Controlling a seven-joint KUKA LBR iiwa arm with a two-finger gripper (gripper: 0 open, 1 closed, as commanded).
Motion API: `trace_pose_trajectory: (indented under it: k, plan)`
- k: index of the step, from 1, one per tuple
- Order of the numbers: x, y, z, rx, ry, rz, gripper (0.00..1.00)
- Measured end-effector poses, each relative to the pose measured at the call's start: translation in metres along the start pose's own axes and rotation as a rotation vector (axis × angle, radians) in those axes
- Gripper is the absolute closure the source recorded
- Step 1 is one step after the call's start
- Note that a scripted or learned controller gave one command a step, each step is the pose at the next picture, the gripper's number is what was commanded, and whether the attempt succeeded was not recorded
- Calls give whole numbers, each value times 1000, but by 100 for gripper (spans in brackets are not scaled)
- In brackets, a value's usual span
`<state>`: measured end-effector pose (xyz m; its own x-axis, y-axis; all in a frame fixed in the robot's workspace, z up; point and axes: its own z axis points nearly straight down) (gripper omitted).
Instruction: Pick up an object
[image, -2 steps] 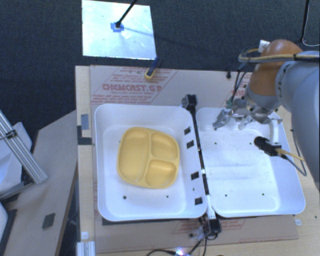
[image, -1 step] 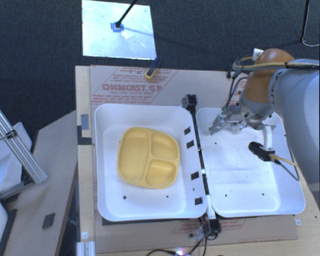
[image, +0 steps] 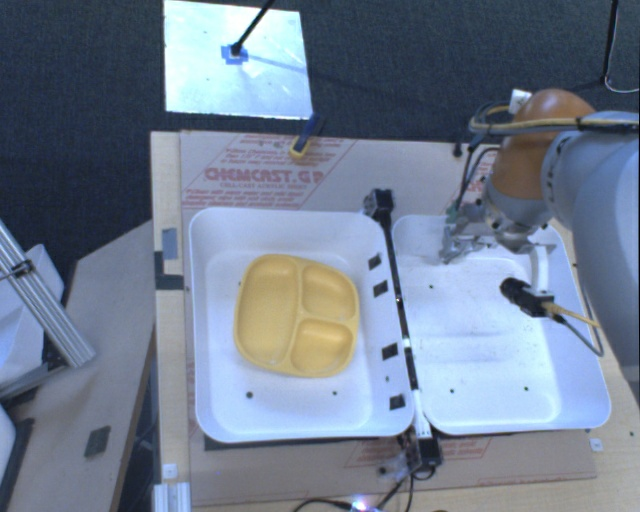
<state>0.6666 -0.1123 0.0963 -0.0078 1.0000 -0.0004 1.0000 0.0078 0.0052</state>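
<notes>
Object: yellow divided tray (image: 297, 314), flat in left bin (image: 215, 235), frame centre-left.
Pincer: pincer (image: 462, 240) over right bin (image: 580, 395), upper right; well apart from tray; finger state cannot tell.
Approach: cross the divider, descend on a raised rim; flat centre likely ungrippable.

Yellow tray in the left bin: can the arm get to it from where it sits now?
Probably yes. The yellow tray lies flat, alone in the left bin, nothing on top. The claw sits over the far edge of the right bin; only the low divider lies between. Gripping the flat tray may be harder.
</notes>
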Motion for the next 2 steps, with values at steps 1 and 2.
trace_pose_trajectory:
  k: [1,2]
  plan:
    - [-4,12,-55,-2,-1,3,100]
    - [-3,15,-99,0,0,2,100]
